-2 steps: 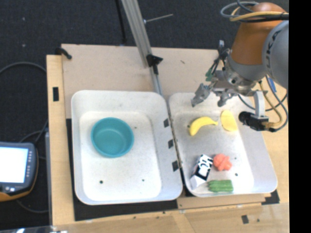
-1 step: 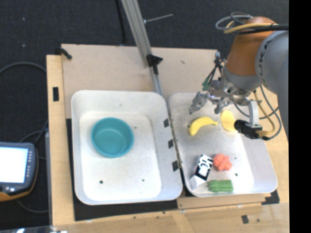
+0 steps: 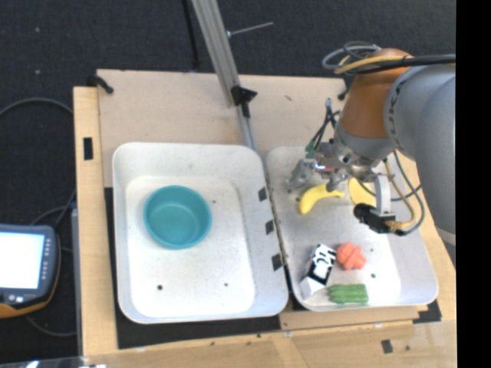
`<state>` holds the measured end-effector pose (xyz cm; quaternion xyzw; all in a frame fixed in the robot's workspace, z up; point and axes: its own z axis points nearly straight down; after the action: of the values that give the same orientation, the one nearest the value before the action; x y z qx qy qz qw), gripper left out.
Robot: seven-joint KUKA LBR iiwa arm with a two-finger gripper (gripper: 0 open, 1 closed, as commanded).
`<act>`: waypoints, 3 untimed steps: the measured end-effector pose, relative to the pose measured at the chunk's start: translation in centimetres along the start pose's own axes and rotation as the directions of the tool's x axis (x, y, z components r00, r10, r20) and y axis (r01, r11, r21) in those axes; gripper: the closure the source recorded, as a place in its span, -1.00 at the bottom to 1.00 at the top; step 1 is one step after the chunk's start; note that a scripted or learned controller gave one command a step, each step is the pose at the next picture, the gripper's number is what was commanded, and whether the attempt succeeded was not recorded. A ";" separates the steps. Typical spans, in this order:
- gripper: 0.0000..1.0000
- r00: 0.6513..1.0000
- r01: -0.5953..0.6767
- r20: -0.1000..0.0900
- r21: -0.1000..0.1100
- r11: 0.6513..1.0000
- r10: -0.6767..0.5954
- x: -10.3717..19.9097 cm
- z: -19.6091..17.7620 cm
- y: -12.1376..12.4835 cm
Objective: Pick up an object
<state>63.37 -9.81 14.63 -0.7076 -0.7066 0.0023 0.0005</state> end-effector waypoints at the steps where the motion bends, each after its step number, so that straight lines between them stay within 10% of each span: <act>1: 1.00 1.000 -0.005 -0.002 -0.006 1.000 0.005 -0.1 -1.4 0.1; 3: 1.00 1.000 0.004 -0.003 -0.007 1.000 -0.004 0.1 -7.4 0.3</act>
<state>63.70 -9.65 21.99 -0.7061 -0.7081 -0.0015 -0.0009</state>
